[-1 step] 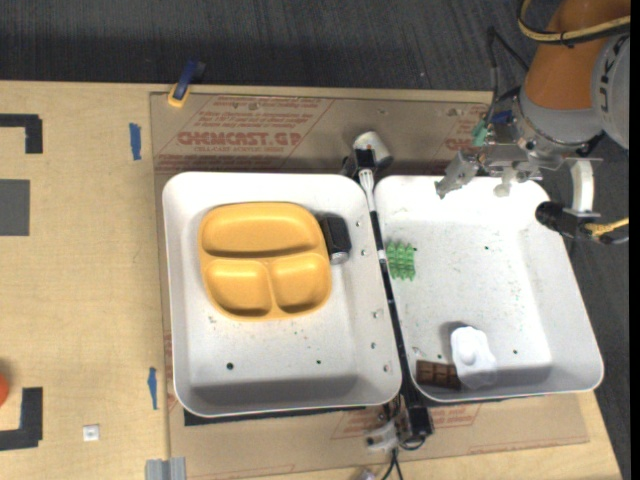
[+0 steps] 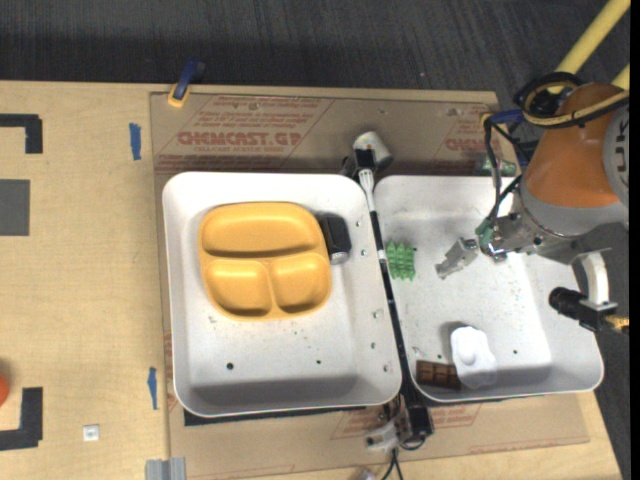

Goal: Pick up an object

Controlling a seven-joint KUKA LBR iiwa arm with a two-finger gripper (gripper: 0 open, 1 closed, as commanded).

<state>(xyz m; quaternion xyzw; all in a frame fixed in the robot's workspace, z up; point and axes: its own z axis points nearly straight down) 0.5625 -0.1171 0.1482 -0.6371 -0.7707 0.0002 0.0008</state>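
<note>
Green block (image 2: 401, 260) is what I'd go for here, it's the closest loose thing to the claw (image 2: 452, 260). Working from the near edge of the right bin (image 2: 520, 313): there's a brown bar (image 2: 437, 373) tucked in the near-left corner, and a white bottle-ish thing (image 2: 472, 355) just beside it. Both look grabbable, but they hug the rim. Further in, the green block lies on the bin floor near the wall shared with the left bin (image 2: 280, 358), apart from everything else. The claw hovers just to its right. I honestly can't tell how far open it is, and I see nothing held in it. My guess is the block is light, stiff plastic with a bumpy face, so not fragile, but small enough to skid or pop out under a sloppy pinch. I'd close across its two flat sides, low and centred. Over in the left bin, the yellow tray (image 2: 266, 258) looks too wide and slick to bother with. A black object (image 2: 335, 236) touches its far-right edge.
</note>
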